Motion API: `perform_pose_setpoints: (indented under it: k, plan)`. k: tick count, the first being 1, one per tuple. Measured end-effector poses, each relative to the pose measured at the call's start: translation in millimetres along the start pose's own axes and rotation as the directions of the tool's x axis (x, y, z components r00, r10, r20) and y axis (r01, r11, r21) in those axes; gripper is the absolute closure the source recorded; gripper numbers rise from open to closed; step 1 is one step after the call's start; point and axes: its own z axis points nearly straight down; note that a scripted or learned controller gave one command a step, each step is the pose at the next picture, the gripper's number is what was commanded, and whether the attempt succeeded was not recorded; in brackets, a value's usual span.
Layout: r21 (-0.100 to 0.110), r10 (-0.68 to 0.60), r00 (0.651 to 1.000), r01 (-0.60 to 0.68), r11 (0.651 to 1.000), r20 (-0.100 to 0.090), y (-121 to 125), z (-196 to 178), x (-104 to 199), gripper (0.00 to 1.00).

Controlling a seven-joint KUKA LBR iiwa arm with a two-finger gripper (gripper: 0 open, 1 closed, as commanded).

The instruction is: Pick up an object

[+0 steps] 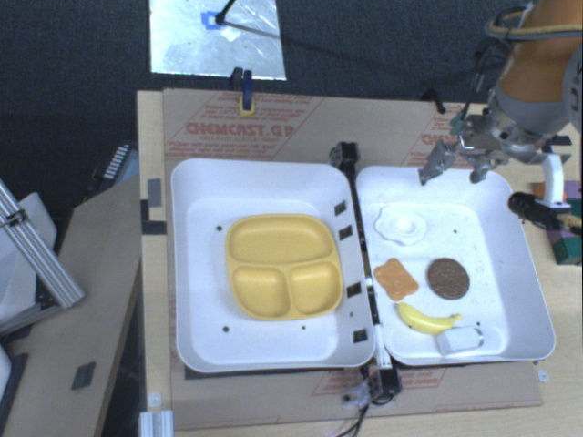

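The right bin (pixel 515 244) holds a white fried egg (pixel 401 225), an orange cracker-like slice (pixel 396 279), a brown round patty (pixel 448 278), a yellow banana (pixel 426 318) and a small pale grey block (pixel 459 340). My gripper (pixel 457 166) hangs above the far edge of that bin, its two fingers spread apart with nothing between them. It is well behind the egg and higher than all the objects.
The left bin (pixel 196 198) holds a yellow three-compartment tray (pixel 278 265). A black hinge strip (pixel 357 253) runs between the bins. Cardboard (pixel 273 126) lies under both bins, with a clamp at its far edge. Clutter sits at the right bench edge.
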Motion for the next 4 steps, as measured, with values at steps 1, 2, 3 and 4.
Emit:
perform_pose_setpoints:
  k: [1,2,3,4]
  plan:
    - [-0.009,-0.001,1.0,0.001,1.0,0.001,1.8,-5.2,0.1,0.0]
    - [-0.005,0.001,1.0,-0.001,1.0,0.001,-6.8,41.6,-1.0,0.0]
    - [-0.004,0.001,1.0,-0.001,1.0,0.001,-4.5,103.8,-3.6,0.0]
    - [-0.005,0.001,1.0,-0.001,1.0,0.001,0.1,146.5,-3.1,0.0]
